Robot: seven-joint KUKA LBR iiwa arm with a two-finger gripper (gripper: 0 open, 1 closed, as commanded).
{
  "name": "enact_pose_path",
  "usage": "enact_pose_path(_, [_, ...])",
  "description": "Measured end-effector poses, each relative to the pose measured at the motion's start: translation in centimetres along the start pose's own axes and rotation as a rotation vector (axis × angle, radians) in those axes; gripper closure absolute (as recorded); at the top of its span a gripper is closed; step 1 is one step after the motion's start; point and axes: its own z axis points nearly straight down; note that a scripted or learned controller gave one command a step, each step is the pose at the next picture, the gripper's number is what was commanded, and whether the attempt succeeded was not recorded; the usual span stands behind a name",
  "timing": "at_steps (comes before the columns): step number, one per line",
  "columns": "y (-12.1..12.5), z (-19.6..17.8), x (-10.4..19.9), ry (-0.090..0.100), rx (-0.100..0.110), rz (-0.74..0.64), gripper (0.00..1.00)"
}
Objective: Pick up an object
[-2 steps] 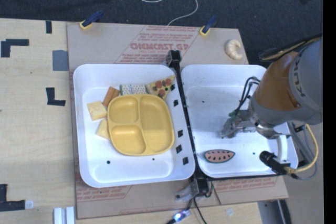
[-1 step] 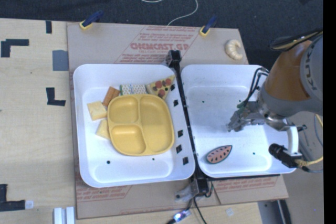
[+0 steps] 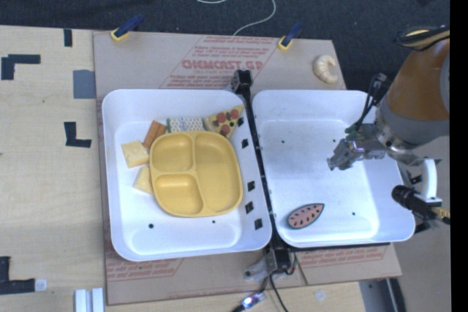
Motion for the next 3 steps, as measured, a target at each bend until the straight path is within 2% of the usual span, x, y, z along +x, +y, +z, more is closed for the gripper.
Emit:
enact_pose_path(1, [0.1,-2.5,0.0,0.001,0.001,0.0,1.0])
enact_pose_path(2, [3.1,-3.2,5.0,0.002,0.002,-0.006,1.0])
enact_pose_path(3, [6.8,-3.6,8.6,0.001,0.002,-0.003,1.0])
